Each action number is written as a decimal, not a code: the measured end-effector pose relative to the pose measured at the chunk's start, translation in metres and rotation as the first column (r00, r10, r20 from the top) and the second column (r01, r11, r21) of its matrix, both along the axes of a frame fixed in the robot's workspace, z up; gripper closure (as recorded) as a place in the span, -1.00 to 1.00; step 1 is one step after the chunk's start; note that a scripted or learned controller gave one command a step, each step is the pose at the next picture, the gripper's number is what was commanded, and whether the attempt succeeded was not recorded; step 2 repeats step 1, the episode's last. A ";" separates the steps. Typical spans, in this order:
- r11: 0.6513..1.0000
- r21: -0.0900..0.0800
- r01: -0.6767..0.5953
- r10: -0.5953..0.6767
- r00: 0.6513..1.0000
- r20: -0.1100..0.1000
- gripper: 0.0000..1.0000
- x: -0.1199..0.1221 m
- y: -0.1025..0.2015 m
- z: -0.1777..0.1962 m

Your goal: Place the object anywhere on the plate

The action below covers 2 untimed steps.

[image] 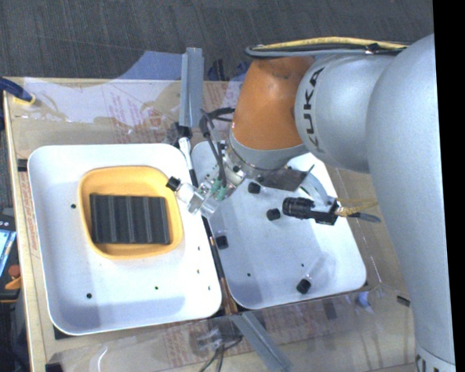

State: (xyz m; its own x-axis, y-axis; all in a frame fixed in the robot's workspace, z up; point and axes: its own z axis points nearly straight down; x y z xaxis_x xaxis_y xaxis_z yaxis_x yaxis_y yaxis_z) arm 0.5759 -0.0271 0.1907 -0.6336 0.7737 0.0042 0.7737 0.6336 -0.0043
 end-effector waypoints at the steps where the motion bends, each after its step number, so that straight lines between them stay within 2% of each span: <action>1: 1.000 0.000 0.000 0.000 1.000 0.000 -1.00 0.000 0.000 0.000; 2: 1.000 0.000 0.000 0.000 1.000 0.000 -1.00 0.000 0.000 0.000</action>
